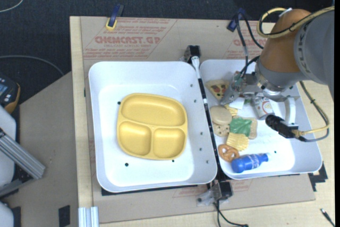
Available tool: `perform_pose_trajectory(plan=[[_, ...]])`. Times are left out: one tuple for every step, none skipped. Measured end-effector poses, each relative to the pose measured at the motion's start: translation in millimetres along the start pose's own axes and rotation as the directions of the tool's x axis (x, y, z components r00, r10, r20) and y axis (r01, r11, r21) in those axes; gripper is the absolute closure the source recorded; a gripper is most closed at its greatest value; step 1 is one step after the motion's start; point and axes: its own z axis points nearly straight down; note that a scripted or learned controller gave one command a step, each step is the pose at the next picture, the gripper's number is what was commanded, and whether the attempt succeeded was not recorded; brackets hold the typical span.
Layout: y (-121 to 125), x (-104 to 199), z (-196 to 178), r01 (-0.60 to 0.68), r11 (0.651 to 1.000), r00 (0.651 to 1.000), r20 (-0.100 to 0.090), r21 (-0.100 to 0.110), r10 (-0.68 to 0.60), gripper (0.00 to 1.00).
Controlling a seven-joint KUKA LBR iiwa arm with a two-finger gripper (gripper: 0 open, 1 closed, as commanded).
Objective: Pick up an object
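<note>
Grey arm, orange wrist band (glossy), yellow and black cables

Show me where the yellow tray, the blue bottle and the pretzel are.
yellow tray [152,126], camera view, on the ridge where its three compartments meet.
blue bottle [248,162], camera view, on the middle of its body, lying on its side.
pretzel [228,153], camera view, on its brown loop, left of the bottle.

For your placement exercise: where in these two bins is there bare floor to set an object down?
Left bin: bare strips all round the yellow tray. Right bin: bare by the right wall, past the blue bottle; its left side is crowded.
</note>
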Motion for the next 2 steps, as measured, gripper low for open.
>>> perform_pose_trajectory(plan=[[-0.3, 0.8, 20.9, 0.0, 1.0, 1.0, 0.0, -0.002, 0.0, 0.0], [0.3, 0.1, 7.4, -0.002, 1.0, 1.0, 0.0, -0.004, 0.002, 1.0]])
